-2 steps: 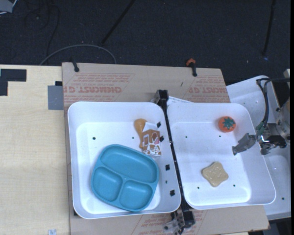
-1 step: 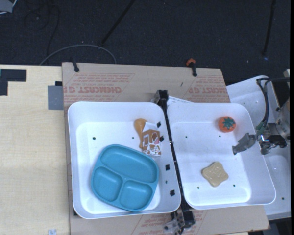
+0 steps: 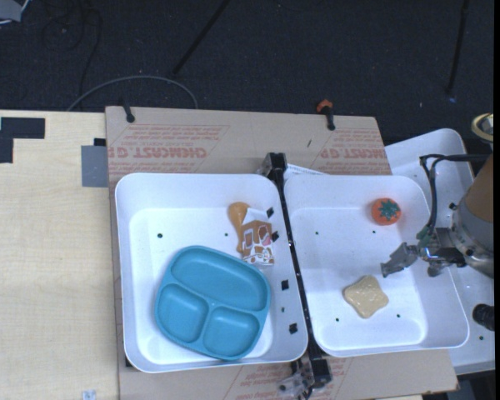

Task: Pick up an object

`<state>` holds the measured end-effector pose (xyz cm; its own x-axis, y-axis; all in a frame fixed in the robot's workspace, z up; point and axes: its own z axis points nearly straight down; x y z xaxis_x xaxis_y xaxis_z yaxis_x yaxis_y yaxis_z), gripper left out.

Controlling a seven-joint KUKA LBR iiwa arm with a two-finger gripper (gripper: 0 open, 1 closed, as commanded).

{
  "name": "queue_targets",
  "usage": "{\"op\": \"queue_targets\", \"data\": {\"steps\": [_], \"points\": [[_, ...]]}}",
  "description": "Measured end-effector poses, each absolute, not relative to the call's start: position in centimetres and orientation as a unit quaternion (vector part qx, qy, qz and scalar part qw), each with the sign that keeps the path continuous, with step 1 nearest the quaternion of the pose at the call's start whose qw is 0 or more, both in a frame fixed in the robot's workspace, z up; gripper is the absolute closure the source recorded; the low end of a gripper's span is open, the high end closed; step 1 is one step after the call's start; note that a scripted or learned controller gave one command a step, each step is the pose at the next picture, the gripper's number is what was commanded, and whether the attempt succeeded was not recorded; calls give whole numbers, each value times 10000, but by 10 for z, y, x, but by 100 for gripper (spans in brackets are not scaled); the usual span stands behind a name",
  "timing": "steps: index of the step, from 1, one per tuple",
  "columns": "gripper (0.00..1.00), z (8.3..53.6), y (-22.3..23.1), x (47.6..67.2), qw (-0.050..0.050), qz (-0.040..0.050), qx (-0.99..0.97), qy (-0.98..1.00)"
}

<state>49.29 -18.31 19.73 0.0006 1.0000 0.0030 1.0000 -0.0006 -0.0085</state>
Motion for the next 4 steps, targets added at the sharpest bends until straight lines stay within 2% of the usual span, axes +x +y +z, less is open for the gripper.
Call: {"op": "queue_targets", "data": {"steps": [2,3,4], "points": [[0,89,-176,498,11,-10,-7076,-7066],[100,101,-178,499,5,-19,-7089,-7053],[100,144,-181,504,-6,-3,-7066,-7076]]}}
